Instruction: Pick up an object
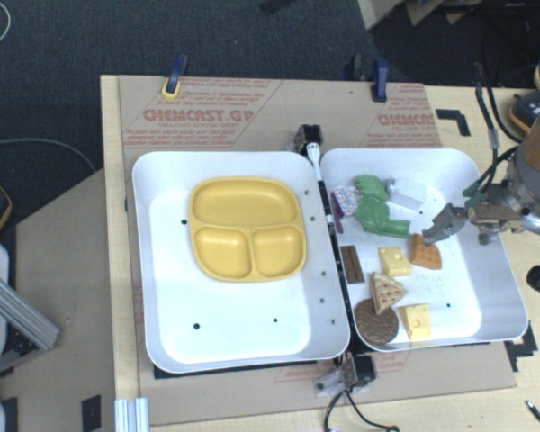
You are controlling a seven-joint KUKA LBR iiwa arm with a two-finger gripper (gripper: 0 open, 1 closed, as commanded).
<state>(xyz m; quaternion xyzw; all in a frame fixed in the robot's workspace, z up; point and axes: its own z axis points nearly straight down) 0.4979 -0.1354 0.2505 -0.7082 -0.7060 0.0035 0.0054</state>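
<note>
Orange wedge (pixel 426 255) lies seemingly just below gripper (pixel 443 223).

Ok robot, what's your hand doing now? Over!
Hand low in right bin, tip by orange wedge. Nothing seen held. Green toy and cheese cube crowd close. Yellow tray sits in left bin.

The worktop (pixel 117 241) is a pale board with brown protective paper, printed in red lettering, across its far part. Two shallow white bins rest on it side by side, their inner edges touching: the left bin (pixel 162 268) and the right bin (pixel 495 295). A yellow clamp (pixel 172 85) and a blue clamp (pixel 379 81) grip the far edge of the board.
</note>
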